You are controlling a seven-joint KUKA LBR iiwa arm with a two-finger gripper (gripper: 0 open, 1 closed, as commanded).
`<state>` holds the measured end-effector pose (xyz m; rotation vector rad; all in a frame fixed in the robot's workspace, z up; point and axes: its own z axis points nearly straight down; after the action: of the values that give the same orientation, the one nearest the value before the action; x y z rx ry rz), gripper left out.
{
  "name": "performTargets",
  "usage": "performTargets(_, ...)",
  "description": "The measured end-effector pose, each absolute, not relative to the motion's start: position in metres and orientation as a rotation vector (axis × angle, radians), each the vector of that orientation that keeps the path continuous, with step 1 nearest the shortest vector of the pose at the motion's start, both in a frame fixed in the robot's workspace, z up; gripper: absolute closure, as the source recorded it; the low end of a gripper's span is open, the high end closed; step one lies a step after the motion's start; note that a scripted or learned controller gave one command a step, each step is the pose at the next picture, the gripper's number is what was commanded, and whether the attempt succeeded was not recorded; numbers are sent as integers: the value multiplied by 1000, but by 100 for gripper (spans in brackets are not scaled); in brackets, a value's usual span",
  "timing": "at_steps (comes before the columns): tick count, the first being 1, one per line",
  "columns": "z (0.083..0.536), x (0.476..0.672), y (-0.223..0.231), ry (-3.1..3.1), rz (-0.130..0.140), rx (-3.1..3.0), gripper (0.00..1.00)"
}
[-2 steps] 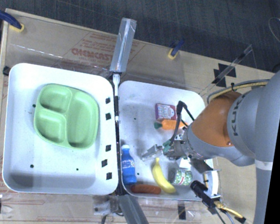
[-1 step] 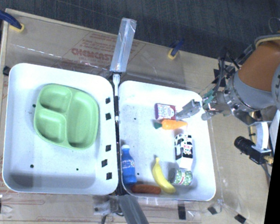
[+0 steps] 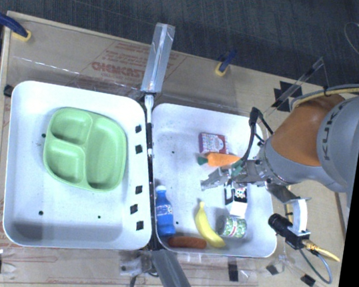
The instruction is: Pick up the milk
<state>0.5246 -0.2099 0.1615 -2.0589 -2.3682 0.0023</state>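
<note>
Two shallow white bins sit side by side on the worktop [image 3: 80, 43], and the hand [image 3: 222, 178] hangs low over the right bin [image 3: 183, 123], its grey fingers [image 3: 213, 179] pointing toward the left bin [image 3: 31, 99]. Whether those fingers are apart or together I cannot tell, and nothing shows plainly between them. Just beside the hand, toward the arm [image 3: 315, 141], stands a small black-and-white carton [image 3: 238, 197], which looks to be the milk, though it is too small to be sure. Just above the hand lies a carrot [image 3: 221, 158], with a dark red packet [image 3: 212, 142] beyond it. Below the hand rest a banana [image 3: 207, 225] and, next to it, a green can [image 3: 234, 227]. Further below and to the hand's far side lies a blue bottle [image 3: 164, 211], with a sausage [image 3: 187, 242] by the bin's near wall. Well apart from the hand, the left bin holds a green divided plate [image 3: 86, 148].
</note>
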Motion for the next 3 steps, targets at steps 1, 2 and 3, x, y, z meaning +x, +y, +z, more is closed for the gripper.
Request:
performTargets(1,175,516,-209,-2420,1,-2000,0)
performTargets(2,91,543,-209,-2506,1,-1891,0)
performTargets(3,91,521,-209,-2574,1,-1794,0)
